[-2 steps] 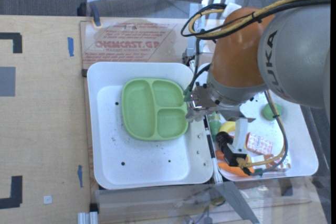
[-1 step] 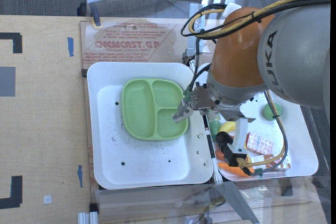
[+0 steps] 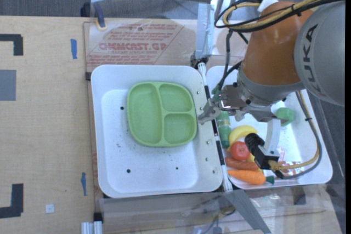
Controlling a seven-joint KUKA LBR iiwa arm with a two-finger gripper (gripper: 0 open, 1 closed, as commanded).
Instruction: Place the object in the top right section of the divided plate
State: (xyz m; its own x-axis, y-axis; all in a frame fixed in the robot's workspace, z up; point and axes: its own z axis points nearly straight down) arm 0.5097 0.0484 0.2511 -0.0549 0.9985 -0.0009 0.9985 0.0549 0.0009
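From where I stand over the table, the single camera view takes in both white bins. The left bin carries the green divided plate, sitting a little toward twelve o'clock of the bin's middle, all three of its sections bare. Its top right section lies at about one o'clock on the plate, close to the wall between the two bins.

The right bin holds a huddle of toy food at its seven o'clock corner: a yellow banana, a red tomato, an orange carrot, and a green bottle-like piece lying along the dividing wall. A small green piece rests apart, toward three o'clock.

The arm comes in from three o'clock and hangs over the right bin, its bulk hiding much of that bin. The end effector sits right above the wall between the bins; whether it is spread or pressed together I cannot tell, and nothing is plainly pinched in it.

I judge the task to be at the picking step, since the plate is bare and every item lies in the right bin. The next move calls for a secure grasp on one object, then a short carry toward nine o'clock and a release over the top right section.
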